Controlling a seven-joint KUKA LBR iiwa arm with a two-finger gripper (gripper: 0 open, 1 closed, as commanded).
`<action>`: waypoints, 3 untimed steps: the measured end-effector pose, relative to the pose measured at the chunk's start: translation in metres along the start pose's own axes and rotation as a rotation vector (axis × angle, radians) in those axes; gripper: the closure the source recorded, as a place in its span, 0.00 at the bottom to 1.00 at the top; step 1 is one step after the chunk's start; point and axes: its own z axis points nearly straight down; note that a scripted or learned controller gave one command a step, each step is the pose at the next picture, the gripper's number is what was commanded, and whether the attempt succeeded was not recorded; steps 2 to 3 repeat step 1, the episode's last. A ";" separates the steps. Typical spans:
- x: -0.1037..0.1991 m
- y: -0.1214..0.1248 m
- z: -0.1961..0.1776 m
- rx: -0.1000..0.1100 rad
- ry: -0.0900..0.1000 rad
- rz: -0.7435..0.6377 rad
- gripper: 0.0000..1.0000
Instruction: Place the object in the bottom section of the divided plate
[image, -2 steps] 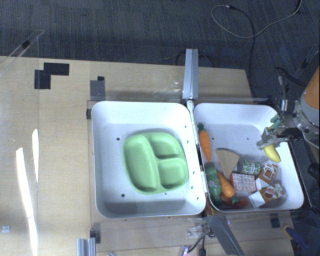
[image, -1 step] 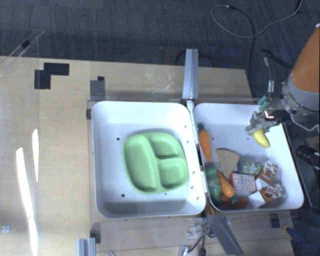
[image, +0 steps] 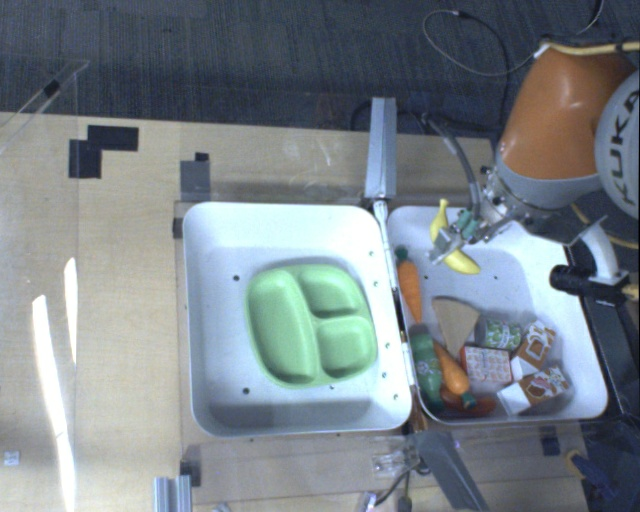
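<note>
My claw (image: 462, 232) hangs low in the right bin (image: 590, 400), and whether it grips I cannot tell. A banana (image: 452, 252) lies right against it. The green divided plate (image: 312, 324) sits well off to my left in the other bin (image: 210, 300).

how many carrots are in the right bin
2. One carrot lies along the left wall of the right bin, near the top. The other carrot lies lower down, in the pile by the green vegetable. More may be hidden under the pile.
</note>
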 end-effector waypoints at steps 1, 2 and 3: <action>0.036 0.008 -0.044 -0.003 -0.001 -0.027 1.00; 0.036 0.008 -0.044 -0.003 -0.001 -0.027 1.00; 0.036 0.008 -0.044 -0.003 -0.001 -0.027 1.00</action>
